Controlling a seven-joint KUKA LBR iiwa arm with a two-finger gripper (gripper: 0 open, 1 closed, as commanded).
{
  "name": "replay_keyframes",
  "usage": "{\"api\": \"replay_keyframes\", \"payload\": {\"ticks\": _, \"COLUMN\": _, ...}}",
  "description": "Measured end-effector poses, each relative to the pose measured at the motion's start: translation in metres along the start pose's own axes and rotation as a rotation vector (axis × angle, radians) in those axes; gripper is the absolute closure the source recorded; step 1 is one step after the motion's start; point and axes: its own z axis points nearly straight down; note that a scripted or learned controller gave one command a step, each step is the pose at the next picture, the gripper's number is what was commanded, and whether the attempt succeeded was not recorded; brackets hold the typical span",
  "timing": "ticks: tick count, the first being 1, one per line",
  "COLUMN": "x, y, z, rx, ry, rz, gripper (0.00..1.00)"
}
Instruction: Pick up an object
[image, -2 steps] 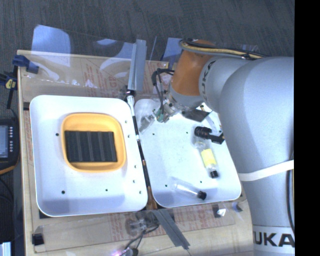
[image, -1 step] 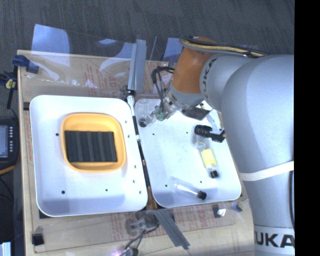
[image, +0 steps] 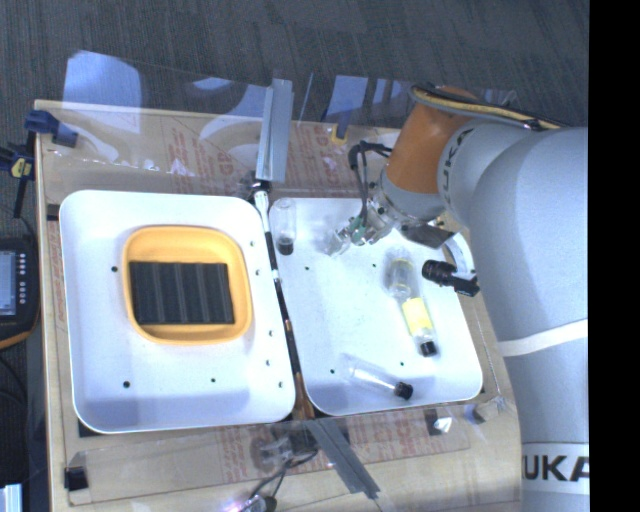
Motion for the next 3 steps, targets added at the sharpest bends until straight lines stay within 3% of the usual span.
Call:
{"api": "replay_keyframes", "payload": {"ticks": 1, "x": -0.005, "y": -0.003, "z": -0.082, "rx": 0.0, "ry": 0.0, "rz": 0.133, "gripper": 1.0}}
{"api": "replay_keyframes", "payload": {"ticks": 2, "x": 0.095, "y": 0.033, "z": -0.135, "rx": 0.001, "ry": 0.002, "rz": 0.088, "gripper": 1.0}}
{"api": "replay_keyframes", "payload": {"ticks": 3, "x": 0.141, "y": 0.073, "z": -0.141, "rx": 0.0, "ry": 0.001, "rz": 0.198, "gripper": 1.0}}
